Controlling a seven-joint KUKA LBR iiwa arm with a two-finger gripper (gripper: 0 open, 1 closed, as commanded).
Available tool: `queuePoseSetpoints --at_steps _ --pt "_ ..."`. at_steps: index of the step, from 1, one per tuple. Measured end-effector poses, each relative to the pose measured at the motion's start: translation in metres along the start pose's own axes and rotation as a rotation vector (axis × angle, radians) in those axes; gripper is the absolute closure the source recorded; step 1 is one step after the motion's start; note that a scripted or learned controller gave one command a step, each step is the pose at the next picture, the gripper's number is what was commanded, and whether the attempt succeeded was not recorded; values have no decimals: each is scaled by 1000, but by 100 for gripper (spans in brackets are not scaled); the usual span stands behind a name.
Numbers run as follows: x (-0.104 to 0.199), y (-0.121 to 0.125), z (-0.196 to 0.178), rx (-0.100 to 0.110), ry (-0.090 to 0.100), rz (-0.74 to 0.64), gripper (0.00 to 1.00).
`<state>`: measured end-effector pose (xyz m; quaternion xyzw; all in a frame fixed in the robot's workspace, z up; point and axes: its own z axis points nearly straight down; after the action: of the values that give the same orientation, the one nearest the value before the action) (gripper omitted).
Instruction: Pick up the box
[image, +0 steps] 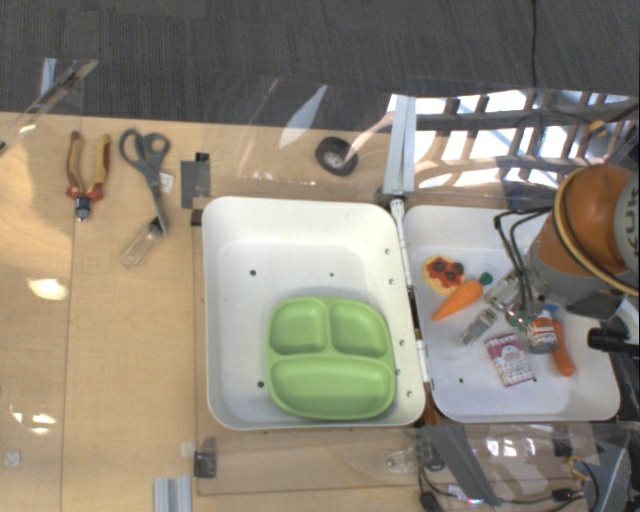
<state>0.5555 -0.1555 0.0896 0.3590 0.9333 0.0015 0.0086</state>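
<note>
Hanging over the right-hand shallow white bin (590, 405), the grey arm with its orange band reaches in from the right, and its metal gripper (520, 300) sits low above the bin floor; whether it is open or closed cannot be told, and nothing is seen held in it. The small flat box with a pink-and-white printed face (510, 360) lies on the bin floor just near of the gripper and slightly left, its long axis running near to far with a slight tilt. Close on its right lie a small blue-and-red can-like item (543, 333) and an orange stick-shaped piece (563, 357), leaving little room on that side. An orange toy carrot (458, 300) and a small pizza-slice toy (443, 270) lie further left, apart from the box. The box's near and left edges look open. The left bin (230, 300) carries a green divided plate (330, 357), well apart.
</note>
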Motion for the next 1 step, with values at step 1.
queuePoseSetpoints --at_steps 1 --pt "9 -49 -1 2 0 17 0"
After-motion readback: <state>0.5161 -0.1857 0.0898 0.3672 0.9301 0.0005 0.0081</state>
